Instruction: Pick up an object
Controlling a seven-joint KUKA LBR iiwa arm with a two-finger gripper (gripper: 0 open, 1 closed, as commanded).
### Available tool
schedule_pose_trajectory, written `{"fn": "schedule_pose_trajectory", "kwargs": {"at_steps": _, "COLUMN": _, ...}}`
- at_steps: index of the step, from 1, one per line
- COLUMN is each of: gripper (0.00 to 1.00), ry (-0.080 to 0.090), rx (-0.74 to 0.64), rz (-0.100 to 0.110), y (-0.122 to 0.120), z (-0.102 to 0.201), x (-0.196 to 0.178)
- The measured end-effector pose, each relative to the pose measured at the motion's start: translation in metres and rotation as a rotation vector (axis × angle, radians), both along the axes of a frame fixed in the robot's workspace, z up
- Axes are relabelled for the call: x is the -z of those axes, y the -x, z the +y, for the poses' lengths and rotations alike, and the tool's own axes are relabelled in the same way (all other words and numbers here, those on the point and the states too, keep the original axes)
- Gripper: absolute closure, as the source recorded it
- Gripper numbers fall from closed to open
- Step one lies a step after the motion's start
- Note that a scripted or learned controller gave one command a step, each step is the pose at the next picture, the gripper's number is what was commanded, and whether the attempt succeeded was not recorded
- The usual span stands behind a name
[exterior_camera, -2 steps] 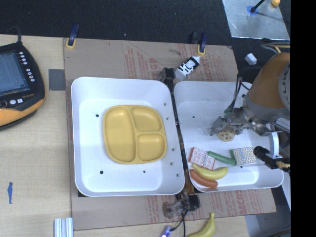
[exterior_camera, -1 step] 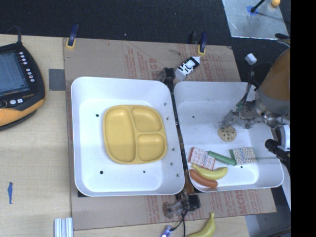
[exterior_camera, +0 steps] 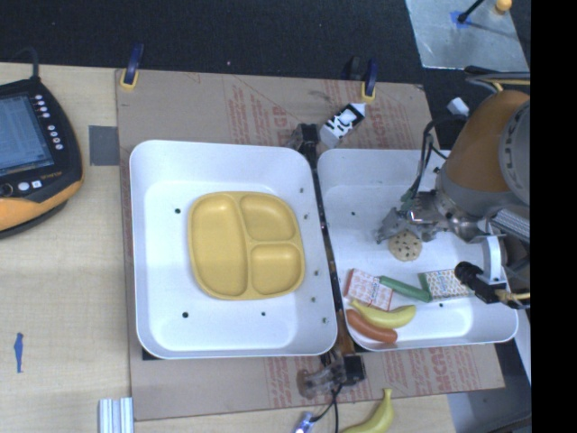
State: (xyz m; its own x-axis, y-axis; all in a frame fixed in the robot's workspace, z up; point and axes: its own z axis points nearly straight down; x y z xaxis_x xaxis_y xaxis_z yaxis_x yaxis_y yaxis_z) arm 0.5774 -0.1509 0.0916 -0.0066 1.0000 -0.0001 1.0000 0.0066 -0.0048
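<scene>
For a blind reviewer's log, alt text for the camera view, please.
The gripper is down in the right bin beside a cookie, with a banana and hot dog nearer the front. A yellow divided plate lies in the left bin.

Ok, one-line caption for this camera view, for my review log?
KUKA arm's gripper poised over a cookie in the right bin; yellow divided plate sits in the left bin.
</scene>
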Motion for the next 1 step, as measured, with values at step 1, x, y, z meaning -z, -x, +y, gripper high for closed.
{"fn": "schedule_pose_trajectory", "kwargs": {"at_steps": 1, "gripper": 1.00, "ry": 0.002, "rx": -0.002, "rz": 0.000, "y": -0.0007, "z": -0.0018, "x": -0.0109}}
